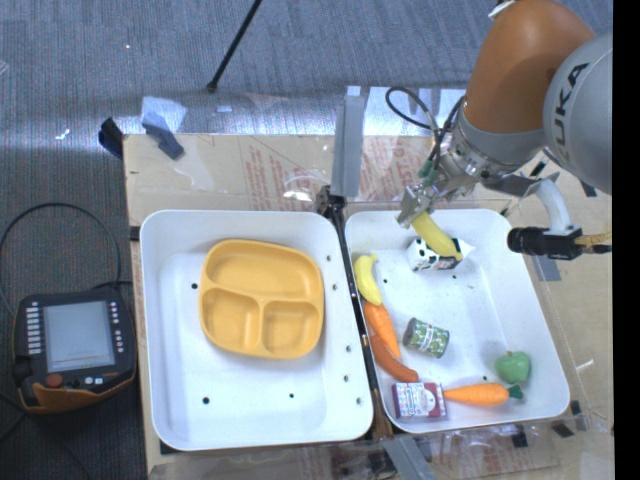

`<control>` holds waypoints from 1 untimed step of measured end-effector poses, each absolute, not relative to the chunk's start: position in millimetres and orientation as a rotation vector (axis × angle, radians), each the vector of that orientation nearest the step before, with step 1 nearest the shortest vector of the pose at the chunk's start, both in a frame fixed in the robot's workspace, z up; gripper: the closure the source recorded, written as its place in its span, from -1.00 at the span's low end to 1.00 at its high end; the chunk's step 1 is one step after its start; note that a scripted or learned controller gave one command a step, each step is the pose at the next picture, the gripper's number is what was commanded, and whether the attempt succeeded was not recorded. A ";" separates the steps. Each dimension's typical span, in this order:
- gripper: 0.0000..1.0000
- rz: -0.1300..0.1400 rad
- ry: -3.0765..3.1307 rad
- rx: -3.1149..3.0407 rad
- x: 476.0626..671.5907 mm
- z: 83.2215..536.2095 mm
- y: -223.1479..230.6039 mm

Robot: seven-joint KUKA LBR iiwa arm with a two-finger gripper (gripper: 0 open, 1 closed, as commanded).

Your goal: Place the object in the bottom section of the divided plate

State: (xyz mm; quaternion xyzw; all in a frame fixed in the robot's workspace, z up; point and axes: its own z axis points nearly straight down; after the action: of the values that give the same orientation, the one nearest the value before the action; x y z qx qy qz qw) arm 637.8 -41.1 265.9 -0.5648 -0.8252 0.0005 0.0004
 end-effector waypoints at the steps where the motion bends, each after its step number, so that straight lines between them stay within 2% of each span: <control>1: 1.00 0.003 -2.587 -1.778 643.6 244.5 34.4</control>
State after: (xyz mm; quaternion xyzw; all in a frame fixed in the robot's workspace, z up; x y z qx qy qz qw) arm 643.6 34.4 244.5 -0.5665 -0.8241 0.0008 0.0014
